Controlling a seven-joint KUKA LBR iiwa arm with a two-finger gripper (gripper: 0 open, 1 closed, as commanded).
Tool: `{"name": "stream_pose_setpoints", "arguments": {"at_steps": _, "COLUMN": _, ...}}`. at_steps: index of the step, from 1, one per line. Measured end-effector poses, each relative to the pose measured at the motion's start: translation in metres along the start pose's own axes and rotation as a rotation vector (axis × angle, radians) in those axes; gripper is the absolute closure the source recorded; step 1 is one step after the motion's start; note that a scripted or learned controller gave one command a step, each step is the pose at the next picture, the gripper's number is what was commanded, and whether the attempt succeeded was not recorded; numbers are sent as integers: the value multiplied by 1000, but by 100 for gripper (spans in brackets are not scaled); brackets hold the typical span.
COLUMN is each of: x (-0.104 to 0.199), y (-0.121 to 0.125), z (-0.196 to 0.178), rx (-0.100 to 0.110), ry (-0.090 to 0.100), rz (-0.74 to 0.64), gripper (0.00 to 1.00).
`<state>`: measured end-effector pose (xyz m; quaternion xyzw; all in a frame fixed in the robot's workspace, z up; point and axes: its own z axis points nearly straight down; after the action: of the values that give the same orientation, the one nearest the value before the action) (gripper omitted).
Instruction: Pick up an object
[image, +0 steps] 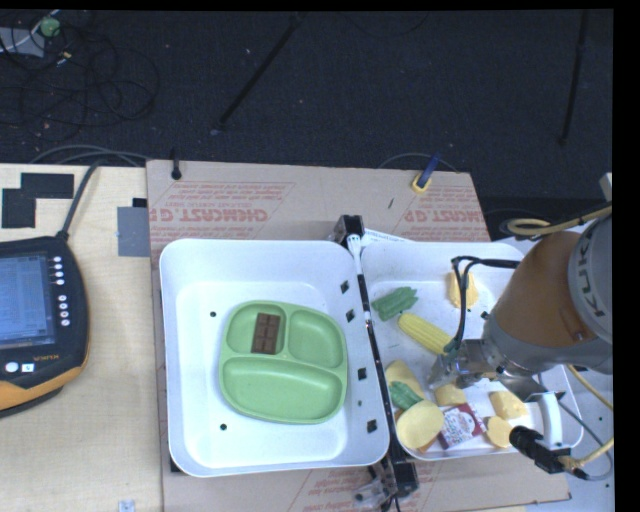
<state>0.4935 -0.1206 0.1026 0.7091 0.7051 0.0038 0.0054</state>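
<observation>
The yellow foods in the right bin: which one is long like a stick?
The corn cob, lying slanted near the bin's middle beside a green vegetable. The other yellow pieces are rounder and shorter.

gripper (447, 368) is down low in the right bin (420, 260), parked in the toy food. corn cob (424, 331) sits just up-left of it, green leafy piece (394, 301) further that way. red-and-white packet (459, 428) just below it. way off left, a green divided plate (285, 365) holding a brown block (266, 333) in the left bin (190, 300).

Two white bins (190, 300), one green tray (285, 385)
</observation>
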Motion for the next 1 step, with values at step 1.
{"name": "stream_pose_setpoints", "arguments": {"at_steps": 1, "x": 80, "y": 48, "z": -90, "rx": 4, "ry": 6, "rz": -16, "gripper": 100}}
